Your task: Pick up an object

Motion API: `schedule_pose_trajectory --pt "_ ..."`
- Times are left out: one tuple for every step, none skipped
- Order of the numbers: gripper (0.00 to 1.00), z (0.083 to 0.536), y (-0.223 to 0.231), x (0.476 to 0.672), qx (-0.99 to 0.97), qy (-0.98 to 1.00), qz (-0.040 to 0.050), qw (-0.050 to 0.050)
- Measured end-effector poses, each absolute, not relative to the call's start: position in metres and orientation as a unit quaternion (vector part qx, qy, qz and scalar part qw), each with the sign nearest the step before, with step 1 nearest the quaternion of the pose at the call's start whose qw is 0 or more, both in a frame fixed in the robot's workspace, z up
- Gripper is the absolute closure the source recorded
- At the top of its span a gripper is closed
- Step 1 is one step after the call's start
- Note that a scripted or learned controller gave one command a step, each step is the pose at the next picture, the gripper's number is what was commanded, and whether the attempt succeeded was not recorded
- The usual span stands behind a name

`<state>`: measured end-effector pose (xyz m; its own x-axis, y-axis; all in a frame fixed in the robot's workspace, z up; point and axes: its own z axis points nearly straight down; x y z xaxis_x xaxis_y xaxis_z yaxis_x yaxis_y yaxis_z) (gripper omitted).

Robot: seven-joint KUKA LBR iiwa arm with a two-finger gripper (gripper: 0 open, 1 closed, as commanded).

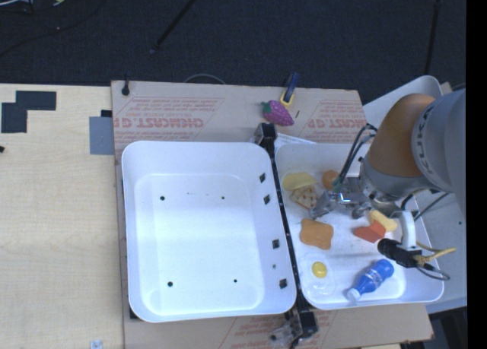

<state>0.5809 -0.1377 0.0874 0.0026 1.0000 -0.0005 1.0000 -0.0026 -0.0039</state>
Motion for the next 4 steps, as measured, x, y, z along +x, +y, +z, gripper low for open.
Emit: schedule_pose_trajectory --pt "0.0 0.087 -0.118 0.556 -0.708 -0.706 0.0012 0.003" --pt "0.0 0.087 -0.088 0.501 -0.708 -0.706 0.0016 0.004" --pt "1.0 0.098 -0.091 0.504 -0.71 -0.704 0.0002 0.001" --pt "1.0 0.193 -0.04 0.553 -0.705 -0.709 -0.0041 -0.003"
